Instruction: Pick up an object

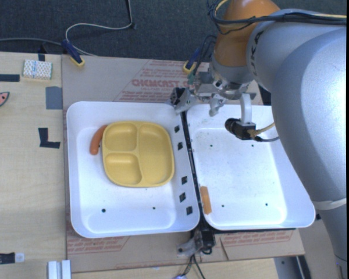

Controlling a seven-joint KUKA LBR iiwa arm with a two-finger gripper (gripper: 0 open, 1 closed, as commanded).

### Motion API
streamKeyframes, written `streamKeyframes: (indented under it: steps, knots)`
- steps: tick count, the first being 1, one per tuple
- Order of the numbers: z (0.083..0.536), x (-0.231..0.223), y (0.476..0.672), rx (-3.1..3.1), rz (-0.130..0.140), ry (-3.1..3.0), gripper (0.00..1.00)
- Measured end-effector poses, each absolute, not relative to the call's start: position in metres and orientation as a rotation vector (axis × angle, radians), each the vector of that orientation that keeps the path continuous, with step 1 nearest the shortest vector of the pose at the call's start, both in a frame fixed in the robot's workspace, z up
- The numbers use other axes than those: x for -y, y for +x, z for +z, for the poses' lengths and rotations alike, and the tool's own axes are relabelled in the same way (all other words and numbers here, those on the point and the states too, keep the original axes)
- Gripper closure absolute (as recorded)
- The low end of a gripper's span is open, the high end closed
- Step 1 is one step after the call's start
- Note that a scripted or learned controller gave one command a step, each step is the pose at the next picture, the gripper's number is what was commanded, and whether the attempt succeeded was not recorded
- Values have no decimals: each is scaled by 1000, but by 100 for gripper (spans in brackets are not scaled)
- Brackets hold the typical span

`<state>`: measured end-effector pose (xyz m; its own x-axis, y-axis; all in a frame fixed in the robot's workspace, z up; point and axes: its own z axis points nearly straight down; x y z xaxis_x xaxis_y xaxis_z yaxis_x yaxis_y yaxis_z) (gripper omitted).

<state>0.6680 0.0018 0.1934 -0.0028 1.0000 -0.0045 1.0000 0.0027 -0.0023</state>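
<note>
Yellow divided plastic plate [138,153] in left white bin [81,214], well apart from tool [216,104] over right bin's [291,214] far edge, tool state indiscernible.

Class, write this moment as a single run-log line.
gripper: above right bin's far edge, nothing seen held | yellow divided plate, orange sausage: left bin | small orange piece: right bin

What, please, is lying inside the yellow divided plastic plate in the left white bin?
The yellow divided plastic plate shows three bare compartments, with nothing in them. An orange sausage-shaped item lies beside its left rim, outside. Whatever is beneath the plate is covered.
</note>
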Motion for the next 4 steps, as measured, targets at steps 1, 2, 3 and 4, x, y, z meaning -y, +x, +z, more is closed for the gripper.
streamKeyframes:
  steps: [1, 2, 3, 4]
  knots:
    - [203, -2, 668, -2224, -9, 2216, 100]
    - [203, -2, 668, -2224, -11, 2216, 0]
    - [212, -2, 668, -2225, -12, 2215, 100]
    - [212, -2, 668, -2224, -13, 2215, 0]
